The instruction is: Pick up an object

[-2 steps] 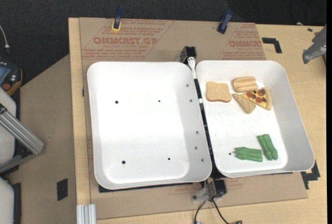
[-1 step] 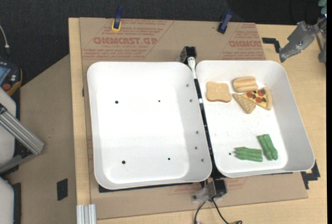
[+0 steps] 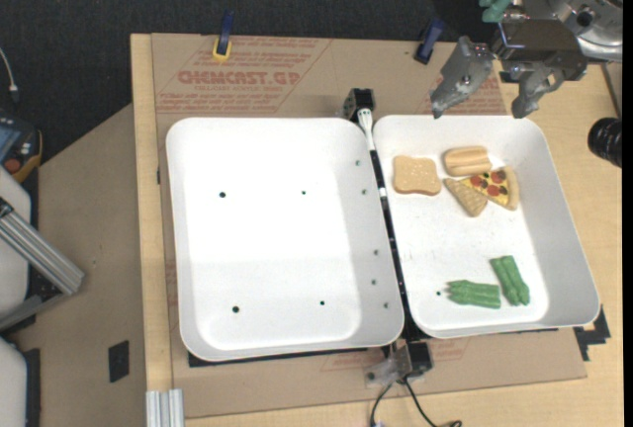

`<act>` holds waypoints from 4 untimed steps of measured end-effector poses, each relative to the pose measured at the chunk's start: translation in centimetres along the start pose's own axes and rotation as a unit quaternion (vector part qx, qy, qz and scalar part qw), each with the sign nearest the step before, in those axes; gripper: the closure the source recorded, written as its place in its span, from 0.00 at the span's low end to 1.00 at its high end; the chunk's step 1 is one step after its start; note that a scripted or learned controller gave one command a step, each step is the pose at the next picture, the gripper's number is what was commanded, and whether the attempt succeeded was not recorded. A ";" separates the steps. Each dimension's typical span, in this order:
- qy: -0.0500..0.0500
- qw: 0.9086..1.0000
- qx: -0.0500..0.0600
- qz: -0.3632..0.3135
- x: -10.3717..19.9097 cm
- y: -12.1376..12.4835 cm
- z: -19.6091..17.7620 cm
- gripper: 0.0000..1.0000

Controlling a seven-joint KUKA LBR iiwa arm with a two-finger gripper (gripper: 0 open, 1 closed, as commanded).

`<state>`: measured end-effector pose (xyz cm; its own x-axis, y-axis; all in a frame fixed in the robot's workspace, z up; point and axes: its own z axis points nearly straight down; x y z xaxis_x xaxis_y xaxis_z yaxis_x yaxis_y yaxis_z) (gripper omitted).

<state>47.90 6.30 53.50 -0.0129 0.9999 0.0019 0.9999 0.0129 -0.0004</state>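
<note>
The pincer (image 3: 487, 89) hangs open and empty, poised high to choose; the hot dog (image 3: 467, 160) lies just below it.

Light was even and fairly bright, with no single source to be told. The two white bins (image 3: 267, 237) glared mildly, nearly washed out, the one farther from the hand (image 3: 485, 89) greyer along its far half. Soft, short shadows sat under the bin rims on the counter (image 3: 247, 69). The hand itself was slightly soft and blurred, while the toy foods below it stayed reasonably sharp. The dark floor beyond the hand lost detail. Overall the picture was low in resolution and faintly grainy.
</note>
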 end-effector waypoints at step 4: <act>-0.002 1.000 0.002 0.010 8.9 0.1 1.3 1.00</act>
<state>47.93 15.18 52.24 0.0079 1.0000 -0.0025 1.0000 -0.0079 -0.0043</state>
